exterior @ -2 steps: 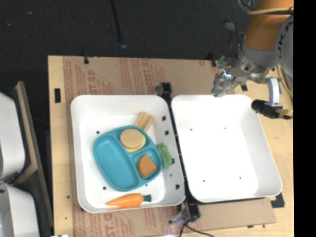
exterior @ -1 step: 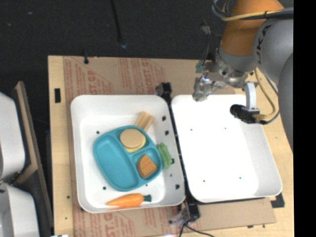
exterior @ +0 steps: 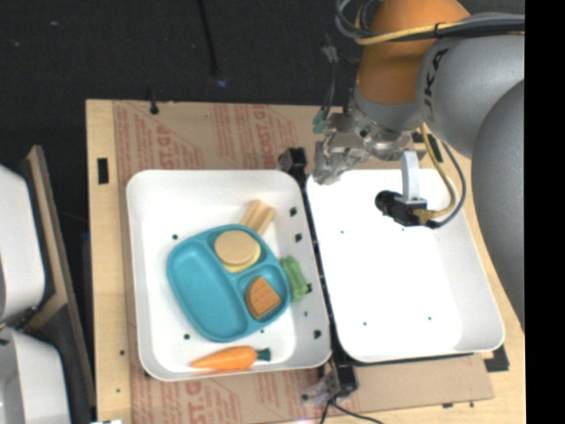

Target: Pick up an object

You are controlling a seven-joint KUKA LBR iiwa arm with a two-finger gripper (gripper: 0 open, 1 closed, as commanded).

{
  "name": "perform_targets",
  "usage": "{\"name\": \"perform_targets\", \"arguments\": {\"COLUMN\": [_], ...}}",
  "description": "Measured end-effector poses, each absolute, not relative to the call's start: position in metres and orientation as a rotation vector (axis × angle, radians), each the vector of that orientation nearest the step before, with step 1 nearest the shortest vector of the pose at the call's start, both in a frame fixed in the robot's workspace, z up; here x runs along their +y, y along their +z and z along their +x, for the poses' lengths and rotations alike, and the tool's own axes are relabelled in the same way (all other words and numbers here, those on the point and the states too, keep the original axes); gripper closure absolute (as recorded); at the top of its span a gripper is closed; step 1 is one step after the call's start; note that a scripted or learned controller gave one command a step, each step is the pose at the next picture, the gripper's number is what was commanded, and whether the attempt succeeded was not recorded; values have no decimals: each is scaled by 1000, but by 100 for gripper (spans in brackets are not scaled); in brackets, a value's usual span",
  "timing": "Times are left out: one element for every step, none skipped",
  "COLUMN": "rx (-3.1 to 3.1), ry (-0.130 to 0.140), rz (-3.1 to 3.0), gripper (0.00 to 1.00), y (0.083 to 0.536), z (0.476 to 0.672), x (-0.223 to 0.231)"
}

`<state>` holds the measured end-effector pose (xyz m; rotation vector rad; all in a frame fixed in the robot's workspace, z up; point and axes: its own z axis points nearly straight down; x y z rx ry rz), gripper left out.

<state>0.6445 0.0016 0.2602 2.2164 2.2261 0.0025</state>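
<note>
The left bin holds a blue compartment plate with a round tan biscuit and a brown toast piece on it. A pale wooden block lies just beyond the plate. A green piece rests at the plate's right edge. An orange carrot lies along the bin's near wall. My gripper hangs over the far end of the divide between the bins, above the far left corner of the right bin. It is well apart from all the objects, with nothing visibly in it.
The grey arm with its orange band covers the far right of the bench, with a black cable fitting hanging over the right bin. Both bins sit on a brown cardboard sheet. White shapes stand off the bench at left.
</note>
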Motion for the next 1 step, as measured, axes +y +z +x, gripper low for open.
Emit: {"name": "perform_targets", "arguments": {"rx": [2226], "ry": [1], "rz": [2218], "gripper": [100], "y": [246], "z": [630], "x": [56]}}
